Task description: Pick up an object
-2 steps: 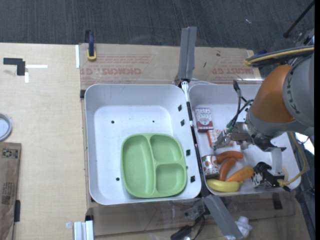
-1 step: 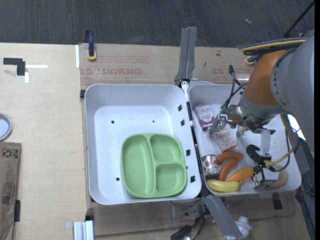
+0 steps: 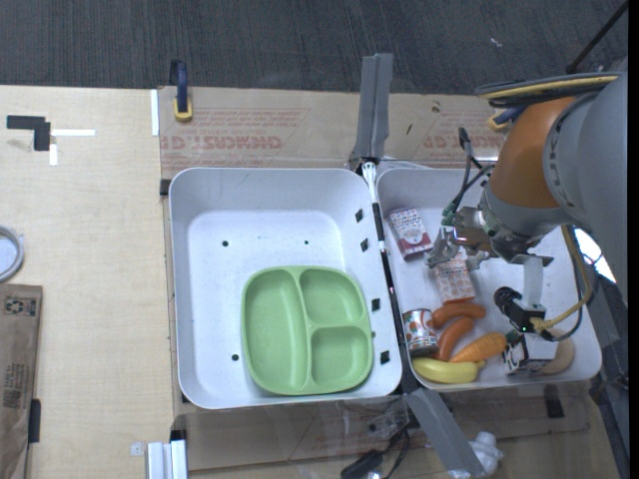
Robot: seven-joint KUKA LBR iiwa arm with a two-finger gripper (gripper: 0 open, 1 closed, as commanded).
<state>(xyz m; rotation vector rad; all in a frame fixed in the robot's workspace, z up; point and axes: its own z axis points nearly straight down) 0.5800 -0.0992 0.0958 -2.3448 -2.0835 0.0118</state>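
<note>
My gripper (image 3: pixel 452 248) hangs low in the right bin (image 3: pixel 399 183), at the end of the grey arm with the orange band. It is right over the top end of a pale patterned packet (image 3: pixel 455 283) and may be touching it. A red and white box (image 3: pixel 409 233) lies just to its left. Toward the front of the bin lie a red sausage (image 3: pixel 459 312), a small can (image 3: pixel 419 330), an orange carrot (image 3: pixel 479 347) and a yellow banana (image 3: pixel 446 371).
The left bin (image 3: pixel 200 267) holds a green divided plate (image 3: pixel 308 329). A beige piece (image 3: pixel 559 357) lies in the right bin's front right corner. A black cable (image 3: pixel 519 312) hangs from the arm over that bin. A grey post (image 3: pixel 374 108) stands between the bins at the back.
</note>
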